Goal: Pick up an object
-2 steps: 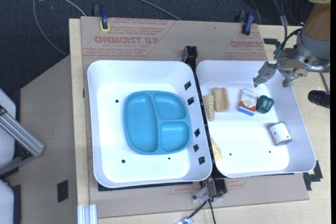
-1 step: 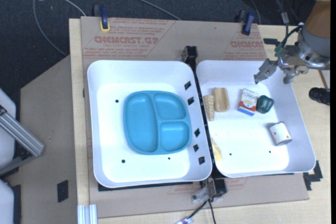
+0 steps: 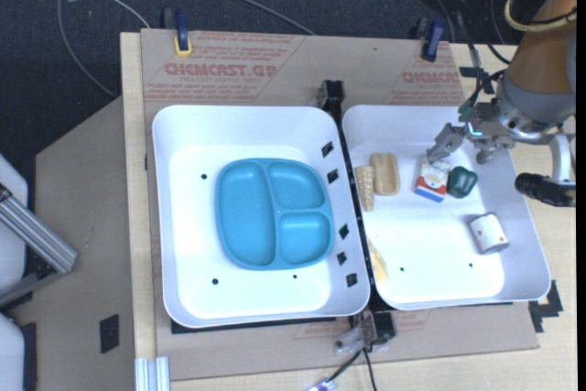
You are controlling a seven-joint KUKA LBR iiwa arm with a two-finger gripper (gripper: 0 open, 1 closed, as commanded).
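A brown bench on dark carpet bears two white bins side by side. In the right bin a small red, white and blue carton sits near the back, touching a dark green object on its right. The gripper hangs just above and behind the carton, its fingers spread and holding nothing. A tan bread-like piece and a pale ridged piece lie by the bin's left wall. A white cylinder rests well apart toward the right rim, leaving bare floor across the bin's front half. The left bin holds a blue divided plate in its middle, with white margin all round.
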